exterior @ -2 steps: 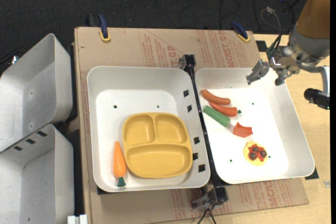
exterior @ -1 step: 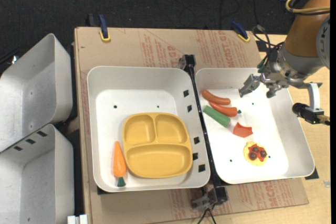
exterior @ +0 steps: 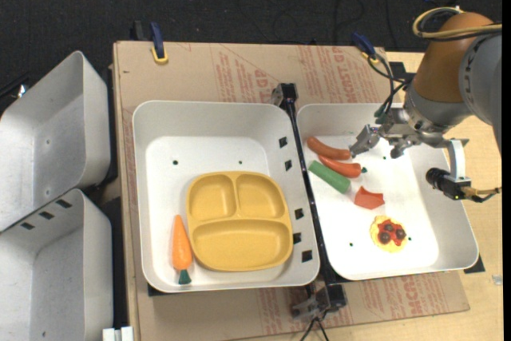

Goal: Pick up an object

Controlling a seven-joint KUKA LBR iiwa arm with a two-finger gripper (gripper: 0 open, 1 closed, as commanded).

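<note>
Orange sausage (exterior: 327, 148) lay ungrasped in right bin (exterior: 447, 251); gripper (exterior: 375, 138) just beside it, spread open, empty. Pick undone.

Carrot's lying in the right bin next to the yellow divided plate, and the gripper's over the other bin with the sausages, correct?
Not quite. The camera view shows the carrot in the left bin, beside the yellow divided plate. The rest holds: the gripper is over the right bin, near the sausages.

A yellow divided plate (exterior: 239, 229) lies in the left bin (exterior: 152, 132).
</note>
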